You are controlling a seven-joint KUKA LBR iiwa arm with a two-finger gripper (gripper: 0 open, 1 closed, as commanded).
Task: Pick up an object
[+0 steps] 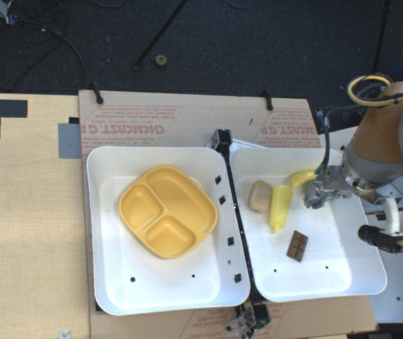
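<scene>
Cardboard (187, 122) printed "CHEMCAST G.P."

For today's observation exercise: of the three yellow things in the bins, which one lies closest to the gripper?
The small yellow banana-like piece, right beside the gripper. The yellow bottle lies farther left; the yellow divided plate sits in the other bin.

The pincer (313, 195) partly hides a yellow banana (300, 179); its finger state is unclear.

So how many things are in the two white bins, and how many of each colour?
Yellow: 3, the divided plate, the squeeze bottle and the banana
Tan: 1, the rounded tan block
Brown: 1, the chocolate bar
Total: 5
</scene>
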